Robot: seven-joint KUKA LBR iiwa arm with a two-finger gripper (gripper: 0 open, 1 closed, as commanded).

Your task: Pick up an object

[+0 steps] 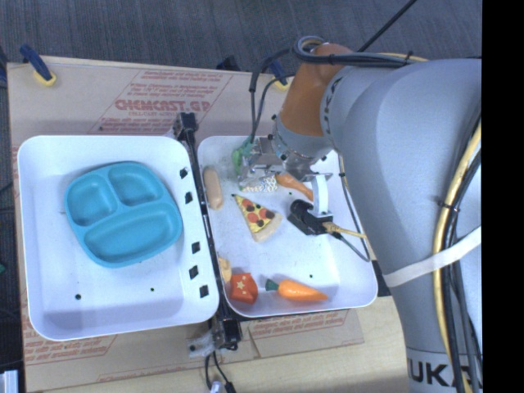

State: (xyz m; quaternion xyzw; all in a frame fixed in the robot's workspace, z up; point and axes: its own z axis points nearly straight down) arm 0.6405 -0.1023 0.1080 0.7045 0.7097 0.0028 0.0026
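A: Start left, what's there?
B: You'll see the blue divided plate (123,213) in the left bin (37,244). Right of it, in the right bin (354,289): bread roll (213,187), pizza slice (259,216), tomato (243,287), carrot (300,291).
A: The hand?
B: Hand (260,164) sits above the pizza slice; grip can't be told.

Grey arm (409,154), orange band (304,101), black cables (260,88).
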